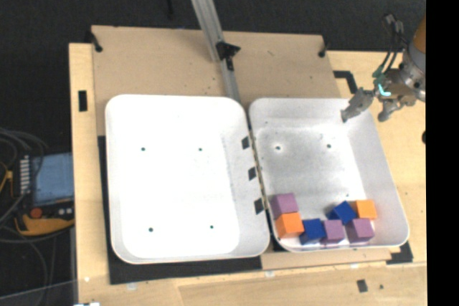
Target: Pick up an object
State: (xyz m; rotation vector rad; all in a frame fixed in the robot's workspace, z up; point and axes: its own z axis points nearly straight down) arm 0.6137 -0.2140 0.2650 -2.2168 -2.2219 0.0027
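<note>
Two shallow white plastic bins sit side by side on the wooden surface (301, 283). We see small purple, orange and blue cubes (324, 220) clustered along the right bin's (323, 154) near edge. The tool (371, 105) hovers over its far right corner, fingers apart, gripping nothing.

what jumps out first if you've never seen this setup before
The cluster of small coloured blocks huddled at the near edge of the right bin: purple ones, orange ones and blue ones, bright against the scuffed white floor. Next, the left bin, a broad plain white expanse beside it. Then the gripper, hanging over the right bin's far right corner, well away from the blocks.
</note>
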